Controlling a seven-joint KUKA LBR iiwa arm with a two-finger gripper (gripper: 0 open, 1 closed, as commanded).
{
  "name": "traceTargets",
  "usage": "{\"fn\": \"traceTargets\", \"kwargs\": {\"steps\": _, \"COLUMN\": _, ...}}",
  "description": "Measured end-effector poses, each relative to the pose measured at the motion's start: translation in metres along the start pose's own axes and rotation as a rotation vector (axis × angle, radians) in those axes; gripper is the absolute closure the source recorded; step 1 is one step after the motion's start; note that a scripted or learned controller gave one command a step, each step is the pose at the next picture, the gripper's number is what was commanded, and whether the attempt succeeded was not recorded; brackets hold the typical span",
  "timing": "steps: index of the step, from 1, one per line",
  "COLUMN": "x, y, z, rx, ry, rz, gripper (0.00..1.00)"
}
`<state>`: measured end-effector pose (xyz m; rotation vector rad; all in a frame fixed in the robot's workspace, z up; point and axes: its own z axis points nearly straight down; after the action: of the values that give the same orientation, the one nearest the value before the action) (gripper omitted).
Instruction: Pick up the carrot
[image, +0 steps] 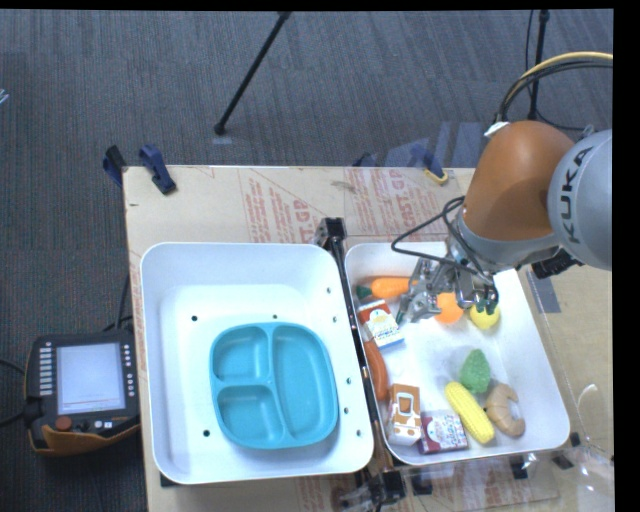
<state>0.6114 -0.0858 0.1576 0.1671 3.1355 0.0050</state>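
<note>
Now the tool (437, 296) hangs low over the right bin (535, 345), at its 11 o'clock corner, just beside the carrot (388, 287). Whether it is spread or pressed together I cannot tell. At 9 o'clock, the left bin (170, 300) holds a blue plate (272, 385).

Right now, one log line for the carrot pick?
phase: approach | gripper: over right white bin | orange carrot with green top: lying at bin's far-left corner, not held | blue divided plate: left bin
</note>
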Motion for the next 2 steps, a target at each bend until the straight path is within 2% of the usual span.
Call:
{"fn": "traceTargets", "kwargs": {"steps": 1, "x": 0.0286, "y": -0.0173, "z": 0.0737, "rx": 0.000, "ry": 0.006, "rz": -0.225, "gripper": 1.00}}
{"fn": "traceTargets", "kwargs": {"steps": 2, "x": 0.0289, "y": -0.0170, "z": 0.0741, "rx": 0.000, "ry": 0.007, "rz": -0.226, "gripper": 0.00}}
